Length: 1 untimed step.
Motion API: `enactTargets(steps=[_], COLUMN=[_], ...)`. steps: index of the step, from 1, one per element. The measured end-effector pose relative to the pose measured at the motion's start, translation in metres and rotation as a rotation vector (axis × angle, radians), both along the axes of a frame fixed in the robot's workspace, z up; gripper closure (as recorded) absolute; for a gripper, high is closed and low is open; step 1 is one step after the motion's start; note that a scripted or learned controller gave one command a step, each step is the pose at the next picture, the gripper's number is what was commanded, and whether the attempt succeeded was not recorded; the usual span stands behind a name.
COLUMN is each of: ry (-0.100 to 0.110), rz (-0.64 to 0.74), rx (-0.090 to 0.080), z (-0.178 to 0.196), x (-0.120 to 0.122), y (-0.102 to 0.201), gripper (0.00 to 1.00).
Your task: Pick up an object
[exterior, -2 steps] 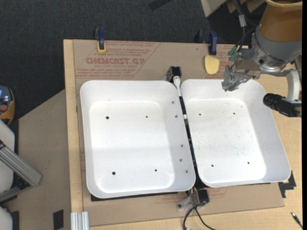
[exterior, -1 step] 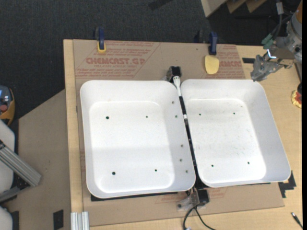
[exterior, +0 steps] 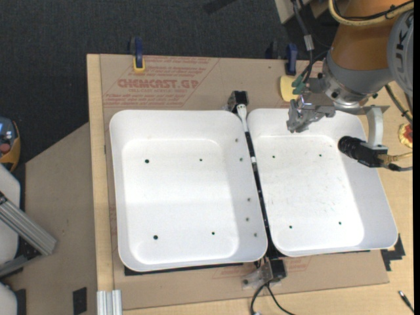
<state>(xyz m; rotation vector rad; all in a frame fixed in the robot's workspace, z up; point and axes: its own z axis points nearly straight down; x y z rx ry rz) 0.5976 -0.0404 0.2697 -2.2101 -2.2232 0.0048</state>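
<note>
Pincer (exterior: 300,125) fingertips blur above right bin (exterior: 367,238).

A dark grey carpeted floor (exterior: 79,18) fills the view from nine to twelve o'clock. A brown cardboard sheet (exterior: 164,81) with red lettering covers the bench, held by blue clamps (exterior: 137,50) at twelve o'clock.

Grey arm (exterior: 367,38) reaches in from right, wrist bent down; jaws blurred.
</note>
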Motion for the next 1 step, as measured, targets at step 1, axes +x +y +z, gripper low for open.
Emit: enactTargets(steps=[1], ry=[-0.014], rz=[-0.004], rx=[-0.004], z=[0.0306], x=[0.0616], y=[0.0043], gripper=[1.00])
